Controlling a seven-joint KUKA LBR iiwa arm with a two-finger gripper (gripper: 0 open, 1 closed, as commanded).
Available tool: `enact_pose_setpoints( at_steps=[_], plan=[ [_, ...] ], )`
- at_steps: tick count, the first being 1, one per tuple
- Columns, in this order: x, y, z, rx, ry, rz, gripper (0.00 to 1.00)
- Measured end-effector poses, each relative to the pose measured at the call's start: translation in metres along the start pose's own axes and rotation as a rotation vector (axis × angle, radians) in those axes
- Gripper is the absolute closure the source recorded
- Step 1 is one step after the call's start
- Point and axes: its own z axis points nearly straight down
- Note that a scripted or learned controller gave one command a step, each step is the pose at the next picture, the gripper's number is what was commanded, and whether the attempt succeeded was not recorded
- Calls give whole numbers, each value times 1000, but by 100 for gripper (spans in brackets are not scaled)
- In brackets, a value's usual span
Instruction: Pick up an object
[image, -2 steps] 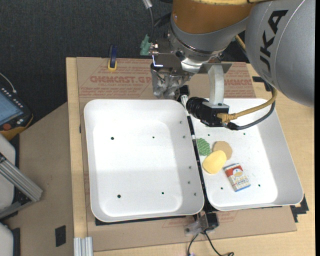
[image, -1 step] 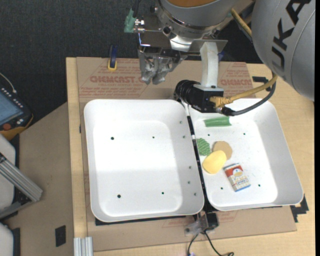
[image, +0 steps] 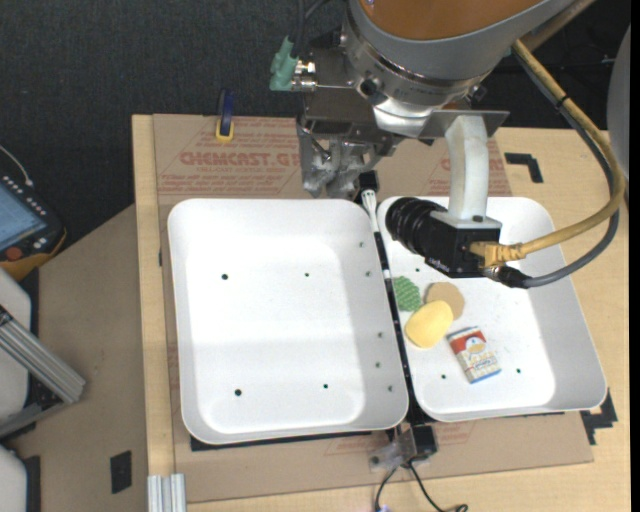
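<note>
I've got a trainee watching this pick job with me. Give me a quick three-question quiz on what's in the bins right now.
1. True or false: the yellow object lies in the left bin.
2. Which item lies nearest the front edge of the right bin?
A. green object
B. small red and white box
C. tan round object
3. Fill in: the yellow object touches the ____ round object.

Key
1. False. It lies in the right bin, near the divider.
2. B.
3. tan.
</note>
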Motion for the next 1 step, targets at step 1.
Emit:
enact_pose_setpoints(
  at_steps=[1],
  plan=[
    [0,2,4,6,-5,3,0]
  ],
)
